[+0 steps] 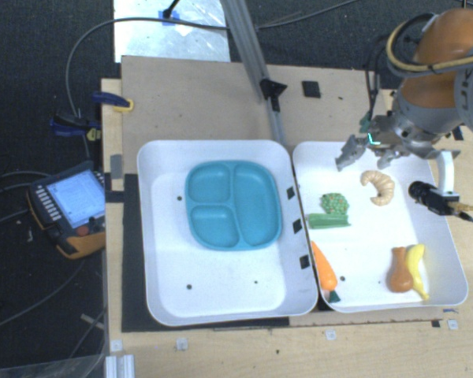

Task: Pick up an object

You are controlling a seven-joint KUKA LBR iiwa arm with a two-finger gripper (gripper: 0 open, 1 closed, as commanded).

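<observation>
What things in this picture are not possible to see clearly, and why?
- Gripper: in the camera view its fingers hang over the right bin, near the croissant; nothing shows between them.
- Carrot: its lower tip lies against the bin wall, so its end is hard to separate.
- Orange and yellow toy: too small and blurred to identify.
- Arm: cut off by the right edge.

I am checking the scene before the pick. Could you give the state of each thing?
pincer: open, above right bin, holding nothing
croissant: lying free
broccoli: lying free
carrot: lying along the left wall
banana: lying free
blue plate: flat in left bin
</observation>
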